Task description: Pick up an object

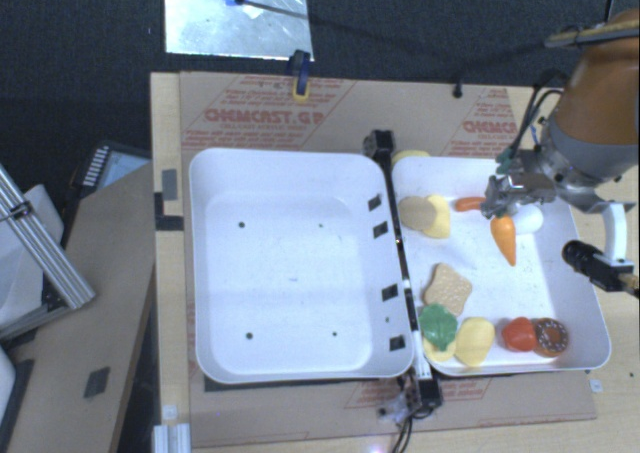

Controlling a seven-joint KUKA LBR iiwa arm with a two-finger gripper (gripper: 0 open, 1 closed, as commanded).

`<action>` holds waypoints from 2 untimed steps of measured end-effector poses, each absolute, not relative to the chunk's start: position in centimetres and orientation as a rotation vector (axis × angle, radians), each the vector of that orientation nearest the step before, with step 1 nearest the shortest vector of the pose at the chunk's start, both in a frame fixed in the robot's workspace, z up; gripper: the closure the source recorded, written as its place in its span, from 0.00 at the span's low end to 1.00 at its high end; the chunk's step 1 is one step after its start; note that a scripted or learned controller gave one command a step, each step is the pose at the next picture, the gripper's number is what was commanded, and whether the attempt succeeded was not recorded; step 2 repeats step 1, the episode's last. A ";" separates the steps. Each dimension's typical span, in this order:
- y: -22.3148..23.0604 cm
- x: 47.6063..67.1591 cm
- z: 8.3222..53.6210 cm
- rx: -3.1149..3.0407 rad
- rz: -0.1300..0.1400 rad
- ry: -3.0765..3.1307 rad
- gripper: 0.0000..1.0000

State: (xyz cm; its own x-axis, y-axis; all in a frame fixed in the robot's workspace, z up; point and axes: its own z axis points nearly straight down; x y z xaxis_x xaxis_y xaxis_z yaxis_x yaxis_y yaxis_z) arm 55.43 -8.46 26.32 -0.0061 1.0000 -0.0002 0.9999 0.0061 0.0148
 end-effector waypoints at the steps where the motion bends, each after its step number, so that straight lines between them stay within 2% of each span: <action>1: 2.0 54.9 28.7 2.204 0.010 2.237 1.00; 2: 2.0 54.9 28.7 2.204 0.010 2.237 1.00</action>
